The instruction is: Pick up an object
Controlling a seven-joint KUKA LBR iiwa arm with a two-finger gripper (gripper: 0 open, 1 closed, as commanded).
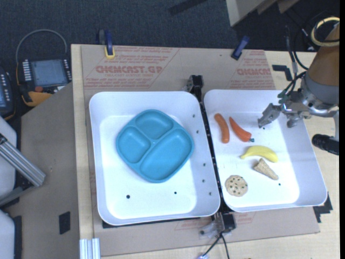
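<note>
One fixed camera, high above the bench (161, 63), looking down at a slant. Both white bins fall inside the view: left bin (108, 198), right bin (302, 193). Moderate range.

Left of the jaws lie an orange-red hot dog (221, 128) and carrot (239, 129), a yellow banana (259, 153), a tan speckled cookie (236, 185), and a blue plate (154, 144) in white bins (102, 144).

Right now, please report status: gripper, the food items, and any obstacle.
Gripper open, above right bin, holding nothing. Two carrots, banana, wedge, cookie lie loose in it. Nothing blocking them.
</note>
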